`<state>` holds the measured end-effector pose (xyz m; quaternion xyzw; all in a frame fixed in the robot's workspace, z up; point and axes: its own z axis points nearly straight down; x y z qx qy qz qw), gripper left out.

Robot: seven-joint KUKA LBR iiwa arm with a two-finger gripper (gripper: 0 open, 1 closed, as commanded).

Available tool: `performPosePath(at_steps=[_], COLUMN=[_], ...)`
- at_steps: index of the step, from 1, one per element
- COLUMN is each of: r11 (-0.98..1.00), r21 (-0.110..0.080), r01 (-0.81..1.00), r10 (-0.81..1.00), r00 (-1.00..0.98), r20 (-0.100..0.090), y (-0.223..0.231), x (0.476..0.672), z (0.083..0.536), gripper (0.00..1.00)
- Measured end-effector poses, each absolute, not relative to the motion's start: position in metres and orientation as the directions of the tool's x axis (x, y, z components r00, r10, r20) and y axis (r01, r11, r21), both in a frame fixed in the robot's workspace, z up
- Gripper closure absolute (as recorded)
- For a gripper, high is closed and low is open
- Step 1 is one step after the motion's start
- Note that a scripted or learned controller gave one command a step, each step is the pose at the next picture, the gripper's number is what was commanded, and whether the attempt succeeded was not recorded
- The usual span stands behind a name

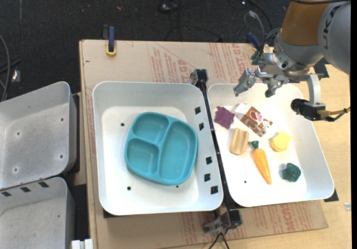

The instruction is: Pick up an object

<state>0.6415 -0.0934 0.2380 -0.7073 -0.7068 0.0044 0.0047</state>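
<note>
One carrot, one blue tray, two bins, empty claw spread.

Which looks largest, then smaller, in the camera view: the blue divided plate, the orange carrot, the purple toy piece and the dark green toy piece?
1. Blue divided plastic plate
2. Orange toy carrot
3. Purple toy piece and dark green toy piece look alike; unranked.

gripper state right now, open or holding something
gripper: open, nothing between its fingers, above the back of the right bin.
</note>
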Motion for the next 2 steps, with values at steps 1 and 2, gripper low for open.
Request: performPosePath(at_steps=[1,2], r11=[0.001,-0.001], r21=[0.000,-0.004], r01=[1.000,1.000], r10=[1.000,1.000], r00=[-0.001,0.001], r20=[-0.001,0.000], y=[-0.093,-0.097], x=[0.644,0.646], z=[0.246,0.183], gripper=[0.00,0.00])
